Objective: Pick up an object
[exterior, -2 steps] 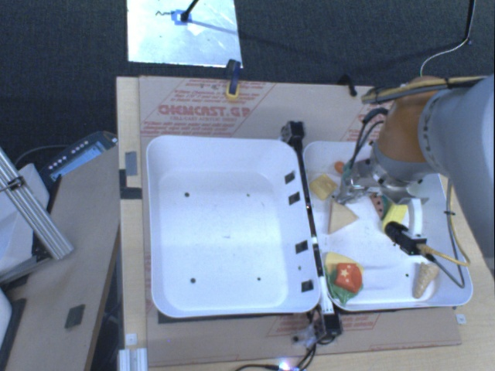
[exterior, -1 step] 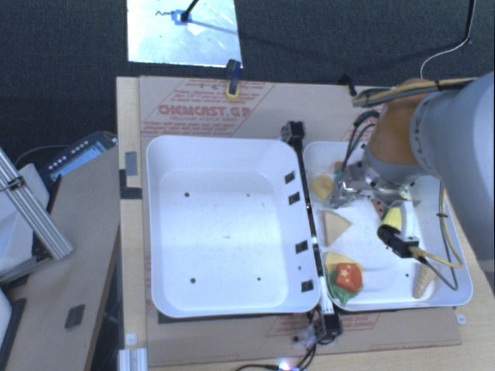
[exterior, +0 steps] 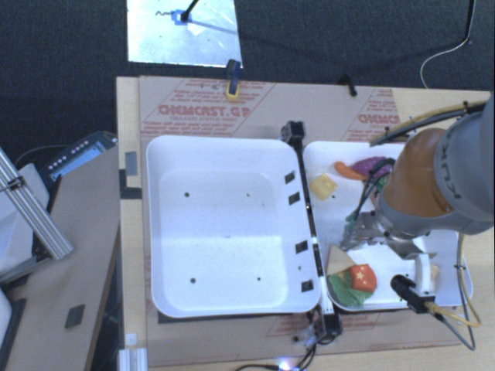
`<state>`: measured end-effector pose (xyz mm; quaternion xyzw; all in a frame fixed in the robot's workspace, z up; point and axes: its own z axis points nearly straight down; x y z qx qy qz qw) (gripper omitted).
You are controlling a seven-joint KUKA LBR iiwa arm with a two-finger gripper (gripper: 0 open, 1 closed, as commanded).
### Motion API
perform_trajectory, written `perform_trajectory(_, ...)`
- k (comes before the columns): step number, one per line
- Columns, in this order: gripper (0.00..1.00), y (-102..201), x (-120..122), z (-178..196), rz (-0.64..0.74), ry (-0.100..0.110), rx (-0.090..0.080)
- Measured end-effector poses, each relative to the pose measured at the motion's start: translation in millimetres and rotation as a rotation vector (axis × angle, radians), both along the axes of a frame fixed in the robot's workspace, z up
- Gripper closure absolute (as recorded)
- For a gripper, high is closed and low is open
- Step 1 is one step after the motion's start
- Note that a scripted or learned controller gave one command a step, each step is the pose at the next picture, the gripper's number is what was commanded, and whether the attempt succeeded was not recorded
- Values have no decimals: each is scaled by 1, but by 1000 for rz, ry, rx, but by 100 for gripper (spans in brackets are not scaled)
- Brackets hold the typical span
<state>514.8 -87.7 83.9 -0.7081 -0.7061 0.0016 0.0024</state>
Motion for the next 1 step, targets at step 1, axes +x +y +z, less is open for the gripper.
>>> perform_trajectory(1, 100, 1, 5, 11, 3, -9, -1)
